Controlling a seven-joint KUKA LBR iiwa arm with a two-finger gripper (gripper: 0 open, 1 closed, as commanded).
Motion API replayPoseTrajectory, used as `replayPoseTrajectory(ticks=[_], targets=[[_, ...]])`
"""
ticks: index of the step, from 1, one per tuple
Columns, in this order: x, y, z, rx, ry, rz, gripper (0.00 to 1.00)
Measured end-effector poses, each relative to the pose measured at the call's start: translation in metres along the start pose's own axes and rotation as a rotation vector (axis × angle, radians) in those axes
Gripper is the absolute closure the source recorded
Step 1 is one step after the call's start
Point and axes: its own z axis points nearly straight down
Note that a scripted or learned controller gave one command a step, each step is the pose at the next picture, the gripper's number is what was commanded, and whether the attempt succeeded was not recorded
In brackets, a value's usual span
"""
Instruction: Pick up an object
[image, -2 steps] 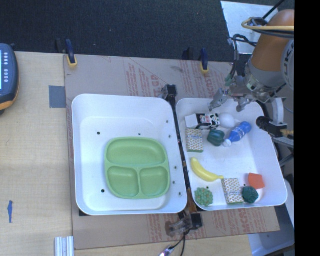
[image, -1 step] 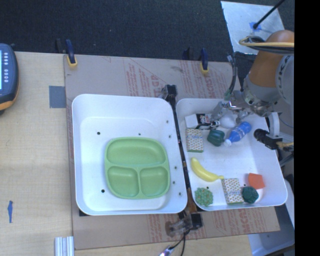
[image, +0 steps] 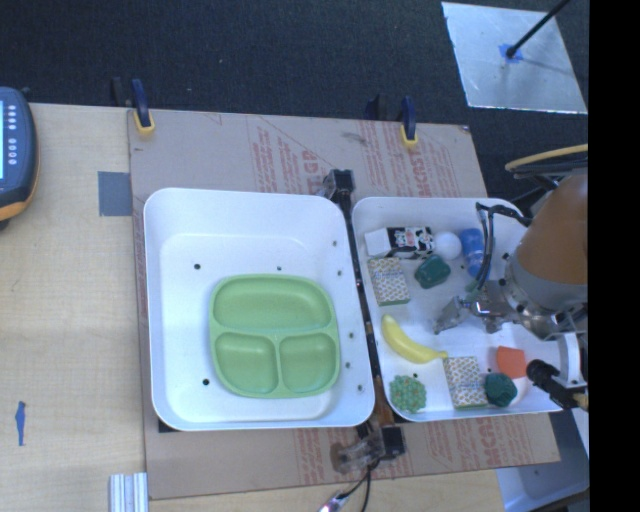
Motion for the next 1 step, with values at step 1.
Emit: replayPoseTrajectory(ticks=[1], targets=[[0.0139,0.0713,-0.0057,-0.013,-0.003,-0.007,0.00]])
